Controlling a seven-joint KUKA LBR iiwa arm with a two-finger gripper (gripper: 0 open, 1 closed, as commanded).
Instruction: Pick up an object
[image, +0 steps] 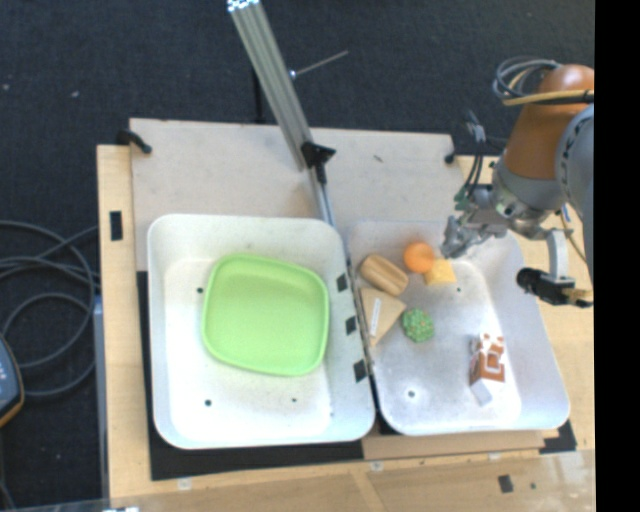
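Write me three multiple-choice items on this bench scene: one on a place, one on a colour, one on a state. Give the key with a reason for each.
1. Where does the green plate lie?
A. left bin
B. right bin
C. on the bench outside the bins

2. What colour is the round ball beside the yellow piece?
A. blue
B. orange
C. white

3. How does the gripper stand?
A. over the left bin
B. low at the right bin's far edge
C. carrying the plate

Key: A, the plate sits in the left bin; B, the ball is orange; B, the gripper hangs near the ball.
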